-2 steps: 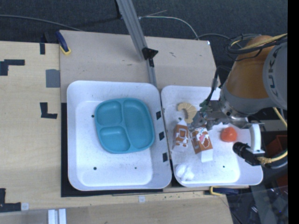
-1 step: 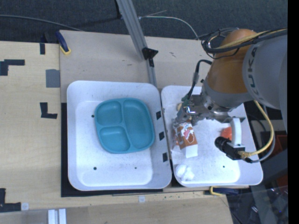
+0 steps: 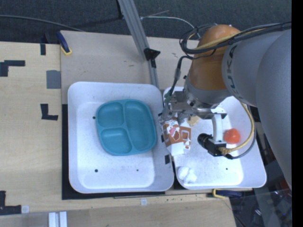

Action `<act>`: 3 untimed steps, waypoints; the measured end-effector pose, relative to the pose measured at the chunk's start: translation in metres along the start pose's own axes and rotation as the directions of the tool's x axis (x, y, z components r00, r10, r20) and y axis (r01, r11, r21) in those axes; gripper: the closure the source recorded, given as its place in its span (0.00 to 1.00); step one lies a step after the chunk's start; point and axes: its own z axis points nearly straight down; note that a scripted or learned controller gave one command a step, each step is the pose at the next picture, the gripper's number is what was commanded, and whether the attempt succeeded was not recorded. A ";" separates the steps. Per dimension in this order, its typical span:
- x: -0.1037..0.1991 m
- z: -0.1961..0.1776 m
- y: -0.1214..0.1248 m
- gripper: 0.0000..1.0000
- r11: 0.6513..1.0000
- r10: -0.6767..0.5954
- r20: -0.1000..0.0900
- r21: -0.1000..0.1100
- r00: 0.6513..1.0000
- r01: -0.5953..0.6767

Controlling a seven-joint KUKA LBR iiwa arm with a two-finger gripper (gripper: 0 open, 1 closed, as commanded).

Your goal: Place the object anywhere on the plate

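Looking at a brown-and-white packet (image 3: 176, 137) right at the left edge of the right bin (image 3: 251, 174), tilted, overlapping the lip where the two bins meet. Directly under the gripper (image 3: 179, 111) too, touching or close to it. Honestly can't tell whether that gripper is open or closed, or has any real hold on the packet, since the wrist blocks the contact spot. Could be lifted, could just be leaning on the rim.

Guessing at the reason for that position: shortest hop across to the left bin (image 3: 75, 136), with the teal divided plate (image 3: 127, 126) sitting just past the shared edge, toward the back-right part of that bin. Nothing on the plate yet, so not done.

Also in the right bin: an orange ball (image 3: 232, 136) near the right edge and a crumpled white lump (image 3: 187, 175) by the front-left corner, both well apart from the gripper.
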 end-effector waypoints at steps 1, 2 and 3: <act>0.045 0.011 0.032 1.00 1.000 0.000 0.000 -0.001 1.000 0.000; 0.094 0.004 0.053 1.00 1.000 -0.001 -0.001 -0.002 1.000 0.001; 0.105 0.009 0.078 1.00 1.000 0.003 0.002 -0.002 1.000 -0.003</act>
